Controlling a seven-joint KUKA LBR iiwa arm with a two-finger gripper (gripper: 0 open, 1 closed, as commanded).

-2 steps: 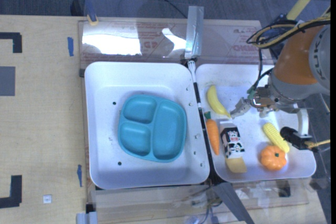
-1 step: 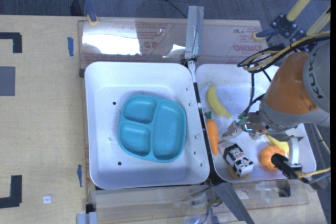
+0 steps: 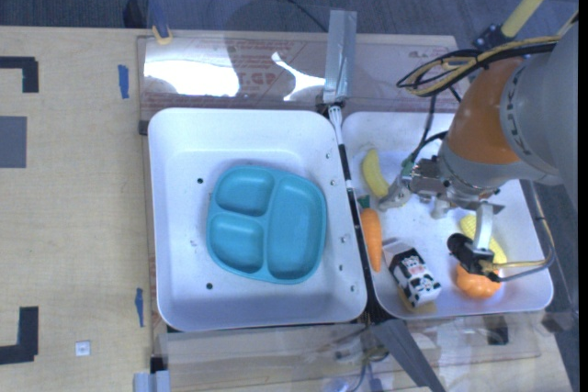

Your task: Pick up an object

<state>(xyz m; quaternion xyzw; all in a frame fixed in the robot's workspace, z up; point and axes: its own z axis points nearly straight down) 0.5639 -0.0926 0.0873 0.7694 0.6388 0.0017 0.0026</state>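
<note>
Orange plastic carrot (image 3: 371, 239) lies untouched by the left wall of the right-hand shallow white bin (image 3: 537, 285); fingers (image 3: 397, 195) hang spread and empty just beside it, so grasping and lifting are left to do

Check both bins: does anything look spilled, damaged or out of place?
Nothing stands out. The blue divided plate lies flat in the left bin; the banana, carrot and orange lie loose inside the right bin.
</note>
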